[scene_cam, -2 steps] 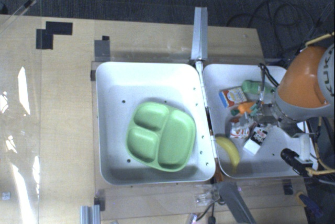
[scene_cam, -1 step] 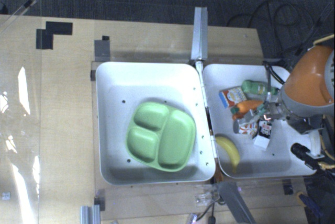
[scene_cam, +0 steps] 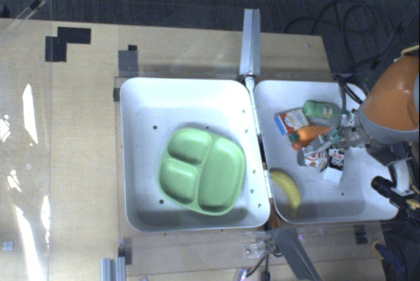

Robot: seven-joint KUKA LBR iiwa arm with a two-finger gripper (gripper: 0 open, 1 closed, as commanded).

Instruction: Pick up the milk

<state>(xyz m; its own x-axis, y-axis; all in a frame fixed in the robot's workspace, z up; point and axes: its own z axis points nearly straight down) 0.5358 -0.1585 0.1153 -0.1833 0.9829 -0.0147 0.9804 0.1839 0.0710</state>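
Observation:
The milk (scene_cam: 317,157) looks like a small white carton with red and dark print, lying in the middle of the right bin (scene_cam: 354,207). Its right end sits under the gripper (scene_cam: 341,140). The gripper hangs low over the bin, directly above and to the right of the carton, at the end of the grey arm with its orange band (scene_cam: 395,99). Whether it touches the carton is hidden by its own body.
Close around the milk lie a carrot (scene_cam: 307,135), an orange-and-white packet (scene_cam: 291,120) and a green bottle (scene_cam: 321,109). A banana (scene_cam: 287,188) rests at the bin's front left. The left bin (scene_cam: 138,142) holds a green divided plate (scene_cam: 202,171).

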